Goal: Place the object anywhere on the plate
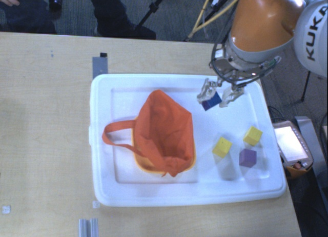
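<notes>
Camera view shows you the gripper [218, 96] raised over the white bin [102, 128], fingers [206, 91] clamped on a small blue block [210, 101]. Watch that shallow pinch: it could slip before reaching the orange bag [166, 131], and no plate is discernible.

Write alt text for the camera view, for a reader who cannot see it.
A robot arm's hand holds a small blue block between its fingers, above a shallow white bin. In the bin lie an orange bag, two yellow cubes and a purple cube.
</notes>
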You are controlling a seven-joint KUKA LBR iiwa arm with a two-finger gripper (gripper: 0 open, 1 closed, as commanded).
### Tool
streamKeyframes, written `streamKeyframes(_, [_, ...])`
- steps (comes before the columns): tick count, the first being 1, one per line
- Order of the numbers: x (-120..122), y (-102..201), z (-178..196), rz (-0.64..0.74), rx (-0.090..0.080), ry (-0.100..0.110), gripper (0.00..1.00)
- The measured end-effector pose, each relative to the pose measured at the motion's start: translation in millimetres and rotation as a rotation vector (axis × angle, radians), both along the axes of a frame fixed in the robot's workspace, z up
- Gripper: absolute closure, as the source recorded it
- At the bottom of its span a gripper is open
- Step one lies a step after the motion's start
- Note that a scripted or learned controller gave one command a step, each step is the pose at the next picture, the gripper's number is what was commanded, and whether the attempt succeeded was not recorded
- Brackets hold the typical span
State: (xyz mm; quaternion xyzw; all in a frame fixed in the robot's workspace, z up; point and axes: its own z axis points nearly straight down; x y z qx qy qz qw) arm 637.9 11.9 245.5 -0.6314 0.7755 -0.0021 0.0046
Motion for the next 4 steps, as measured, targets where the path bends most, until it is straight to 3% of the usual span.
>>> streamKeyframes(1, [2, 3, 11, 0.0, 0.005, -0.008, 1.0])
streamKeyframes(2, [10, 99, -4, 0.09, 0.004, 0.003, 1.0])
streamKeyframes(3, [11, 100, 8, 0.088, 0.009, -0.006, 1.0])
streamKeyframes(4, [-47, 10, 50, 0.15, -0.001, -0.002, 1.0])
